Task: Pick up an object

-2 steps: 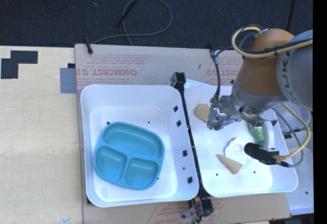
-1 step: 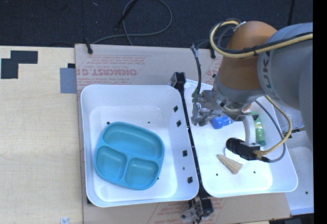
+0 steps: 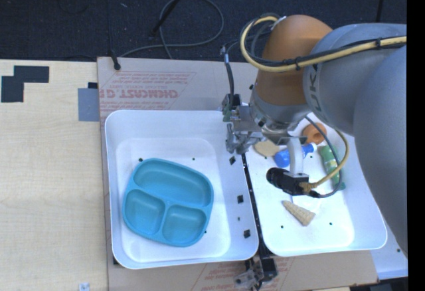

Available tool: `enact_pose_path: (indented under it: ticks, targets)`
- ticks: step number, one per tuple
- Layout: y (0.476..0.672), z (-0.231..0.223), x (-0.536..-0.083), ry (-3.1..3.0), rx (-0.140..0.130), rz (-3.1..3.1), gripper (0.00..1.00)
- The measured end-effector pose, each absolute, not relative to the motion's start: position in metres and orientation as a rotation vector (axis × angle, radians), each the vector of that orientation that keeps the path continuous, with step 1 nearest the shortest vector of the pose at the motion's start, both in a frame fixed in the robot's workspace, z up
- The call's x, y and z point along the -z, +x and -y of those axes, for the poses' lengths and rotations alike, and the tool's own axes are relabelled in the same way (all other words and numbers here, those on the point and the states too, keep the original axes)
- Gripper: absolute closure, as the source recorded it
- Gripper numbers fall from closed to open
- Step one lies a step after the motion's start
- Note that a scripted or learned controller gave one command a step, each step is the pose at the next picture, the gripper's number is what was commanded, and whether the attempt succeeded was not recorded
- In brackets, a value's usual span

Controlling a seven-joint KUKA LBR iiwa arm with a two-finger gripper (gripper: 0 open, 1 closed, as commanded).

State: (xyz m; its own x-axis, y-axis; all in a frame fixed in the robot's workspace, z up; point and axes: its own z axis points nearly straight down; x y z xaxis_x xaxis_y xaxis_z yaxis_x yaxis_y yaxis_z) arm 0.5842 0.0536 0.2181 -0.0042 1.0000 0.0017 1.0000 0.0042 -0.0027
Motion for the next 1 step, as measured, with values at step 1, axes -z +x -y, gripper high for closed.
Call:
enact_pose_path:
  ticks: [1]
  targets:
    - [0.6036,-0.0967,-0.2188,-2.215,-0.002,2.223,1.0]
